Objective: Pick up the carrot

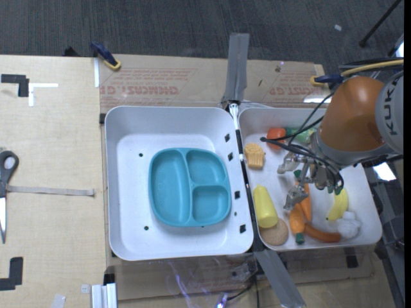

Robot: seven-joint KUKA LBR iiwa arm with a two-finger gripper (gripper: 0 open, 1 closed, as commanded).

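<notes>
1. The gripper (298, 194) hangs over the right bin (366, 191), directly above the upper end of the carrot (300, 215), so the carrot lies just below and toward the bin's near wall from the fingertips.
2. The carrot's long axis runs roughly up-down in the view, slightly tilted, its green tip toward the near wall.
3. Whether the jaws are wide or narrow I cannot tell; cables and metal parts blur together there, and nothing clearly sits between them.
4. The carrot looks like smooth, glossy orange plastic, tapered.
5. Crowding it: a second, longer orange piece (322, 234) to its right, a round tan cookie (276, 233) and a yellow cylinder (264, 206) to its left, and a banana (339, 205) beyond.
</notes>
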